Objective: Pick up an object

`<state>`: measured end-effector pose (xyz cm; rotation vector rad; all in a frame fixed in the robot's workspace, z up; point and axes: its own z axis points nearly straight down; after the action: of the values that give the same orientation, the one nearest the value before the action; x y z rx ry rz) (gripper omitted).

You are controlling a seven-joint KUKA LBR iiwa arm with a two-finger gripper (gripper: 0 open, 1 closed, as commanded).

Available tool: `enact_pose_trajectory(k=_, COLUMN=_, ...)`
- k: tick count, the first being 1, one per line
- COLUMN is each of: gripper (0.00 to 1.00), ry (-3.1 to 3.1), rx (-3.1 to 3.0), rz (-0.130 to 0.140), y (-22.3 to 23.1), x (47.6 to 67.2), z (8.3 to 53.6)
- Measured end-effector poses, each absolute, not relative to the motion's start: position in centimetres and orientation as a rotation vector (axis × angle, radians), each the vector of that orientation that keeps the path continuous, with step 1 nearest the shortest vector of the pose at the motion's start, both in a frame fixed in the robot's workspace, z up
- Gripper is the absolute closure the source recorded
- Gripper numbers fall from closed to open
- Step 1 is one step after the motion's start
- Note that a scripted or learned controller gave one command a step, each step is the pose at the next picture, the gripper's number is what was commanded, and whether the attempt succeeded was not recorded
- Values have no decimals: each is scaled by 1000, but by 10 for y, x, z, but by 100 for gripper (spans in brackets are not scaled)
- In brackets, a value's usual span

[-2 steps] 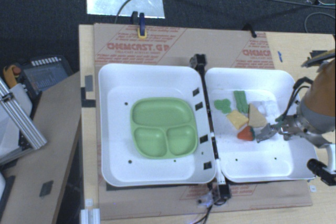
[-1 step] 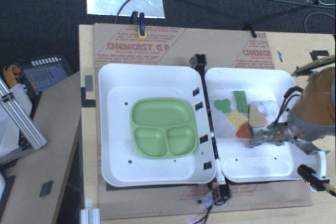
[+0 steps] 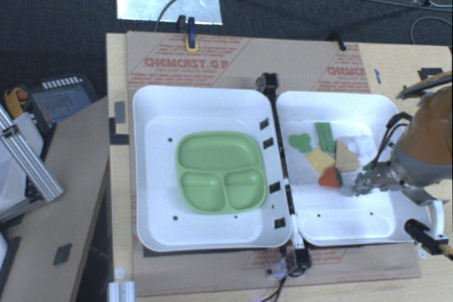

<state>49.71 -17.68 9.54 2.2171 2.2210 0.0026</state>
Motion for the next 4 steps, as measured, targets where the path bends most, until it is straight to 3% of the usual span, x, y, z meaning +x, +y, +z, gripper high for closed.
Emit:
enact_pose_trajectory(k=3, gripper=100, ry=2220, rx=2210, rz=6, y=-181, x=493, z=281)
enact_pose_trajectory(k=4, gripper=100, ry=2230, rx=2210, rz=4, y=-131, x=504, z=265)
